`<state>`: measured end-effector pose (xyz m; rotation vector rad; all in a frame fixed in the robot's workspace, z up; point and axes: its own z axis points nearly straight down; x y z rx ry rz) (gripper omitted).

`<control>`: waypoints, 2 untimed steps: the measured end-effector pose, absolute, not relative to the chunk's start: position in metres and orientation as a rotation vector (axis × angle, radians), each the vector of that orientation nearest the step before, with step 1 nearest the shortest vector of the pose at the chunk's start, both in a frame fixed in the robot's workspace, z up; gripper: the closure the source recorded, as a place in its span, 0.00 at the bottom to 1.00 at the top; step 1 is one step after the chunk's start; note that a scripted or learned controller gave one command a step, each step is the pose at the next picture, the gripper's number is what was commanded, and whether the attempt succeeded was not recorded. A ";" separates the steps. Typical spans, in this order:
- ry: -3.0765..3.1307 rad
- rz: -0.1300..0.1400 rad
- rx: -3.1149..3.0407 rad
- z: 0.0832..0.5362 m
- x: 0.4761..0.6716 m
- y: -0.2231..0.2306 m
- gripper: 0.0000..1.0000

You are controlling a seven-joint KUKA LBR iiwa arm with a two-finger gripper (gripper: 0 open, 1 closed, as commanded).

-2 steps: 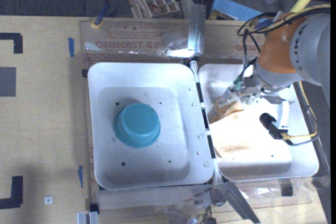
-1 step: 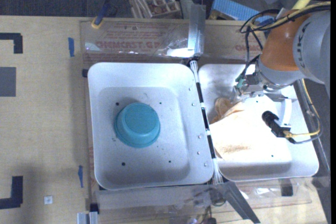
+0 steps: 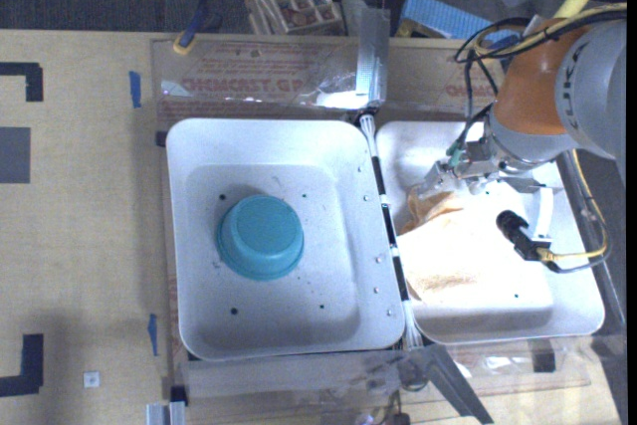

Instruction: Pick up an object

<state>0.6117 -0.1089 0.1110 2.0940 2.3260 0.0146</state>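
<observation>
A teal bowl (image 3: 261, 236) lies upside down on the floor of the left bin (image 3: 189, 154). In the right bin (image 3: 572, 314), a tan-brown object (image 3: 434, 207) rests near the left wall. My gripper (image 3: 446, 182) hangs low over the upper left part of the right bin, right above that tan object and partly covering it. I cannot see whether it touches the object. The grey arm with its orange band (image 3: 537, 95) reaches in from the right.
A black part with a yellow cable (image 3: 520, 234) hangs off the wrist over the middle of the right bin. The wall between the two bins (image 3: 383, 214) runs just left of the gripper. Crinkled clear plastic (image 3: 269, 85) lies behind the bins.
</observation>
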 end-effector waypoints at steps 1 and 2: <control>2.395 0.005 2.025 0.089 0.603 -0.099 0.00; 2.390 0.011 2.026 0.100 0.604 -0.100 1.00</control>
